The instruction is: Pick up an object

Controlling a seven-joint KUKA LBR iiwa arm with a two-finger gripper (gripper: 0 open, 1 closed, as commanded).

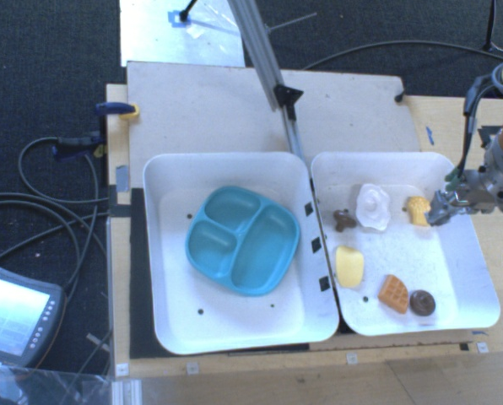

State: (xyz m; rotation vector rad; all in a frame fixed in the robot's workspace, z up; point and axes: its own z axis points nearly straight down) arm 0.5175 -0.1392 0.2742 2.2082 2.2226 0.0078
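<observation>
The right bin (454, 251) holds several small items. A white crumpled lump (372, 206) lies near its back, with a small brown figure (345, 219) to its left and a yellow piece (417, 209) to its right. Nearer the front are a pale yellow block (349, 266), an orange waffle (393, 294) and a dark brown round piece (422, 302). My gripper (441, 208) hangs over the bin's right side, its tip just right of the yellow piece and close to touching it.
The left bin (171, 310) holds a blue divided plate (243, 239). A grey pole (264, 53) slants down to the divider between the bins. Cables and a pendant (11, 310) lie on the floor to the left.
</observation>
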